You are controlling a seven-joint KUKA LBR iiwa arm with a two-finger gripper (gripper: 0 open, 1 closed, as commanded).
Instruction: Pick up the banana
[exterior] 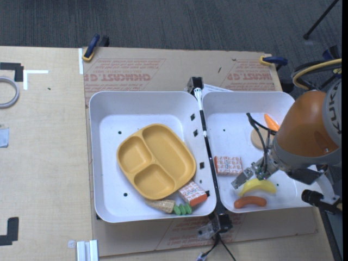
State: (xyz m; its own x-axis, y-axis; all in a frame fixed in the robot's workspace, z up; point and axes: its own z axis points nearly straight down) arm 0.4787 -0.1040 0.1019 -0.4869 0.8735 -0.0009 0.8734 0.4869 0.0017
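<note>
1. Saw the arm (304, 132) reaching in from 3 o'clock, with its orange band over the right bin (217, 105).
2. Found the gripper (246, 177) low over that bin, toward 6 o'clock from the bin's middle.
3. Could not tell whether the tool was clenched or released, nor whether it gripped anything.
4. Spotted the banana (260, 187) lying flat on the right bin's floor at 6 o'clock, just at 4 o'clock of the gripper. Could not tell whether the two were touching.
5. Noted a red piece (250, 202) close by at 7 o'clock of the banana, near the bin's rim.
6. Noted a carton (228, 165) at 10 o'clock of the gripper, near the wall shared by the bins.
7. Made out an orange piece (271, 121) at 1 o'clock in the same bin and a tan disc (257, 140) just below it, both partly hidden by the arm.
8. Found a yellow plate (156, 161) mid-floor in the left bin (103, 145).
9. Noted a small box (193, 194) at 5 o'clock of the plate, touching its edge.
10. Noted a beige piece (162, 205) and a green piece (184, 209) at 6 o'clock of the plate.
</note>
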